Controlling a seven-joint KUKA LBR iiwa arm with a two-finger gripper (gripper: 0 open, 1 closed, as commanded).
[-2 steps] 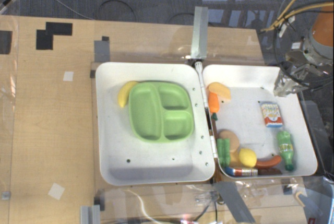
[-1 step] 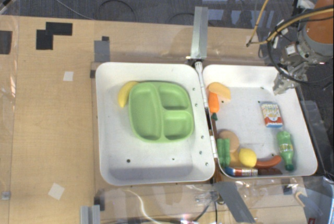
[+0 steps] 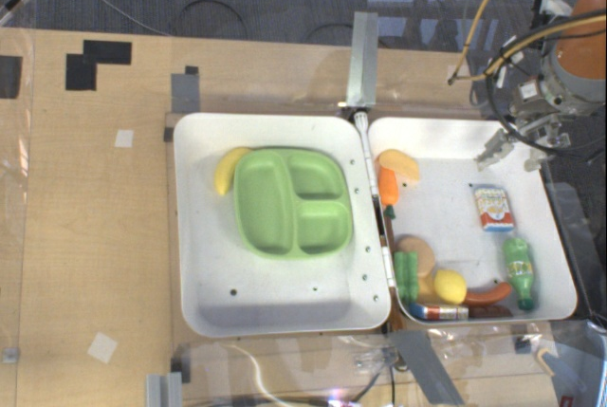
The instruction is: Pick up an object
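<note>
My gripper hangs over the far right corner of the right bin. Its two pale fingers are spread apart with nothing between them. A small red and white box lies just below it on the bin floor. Along the bin's near edge lie a green bottle, a red sausage-shaped toy, a yellow lemon and a green cylinder. An orange carrot and a yellow-orange piece rest against the left wall.
In the left bin sits a green divided plate with a yellow banana tucked at its far left edge. A metal divider post stands between the bins at the back. Cables loop above the wrist.
</note>
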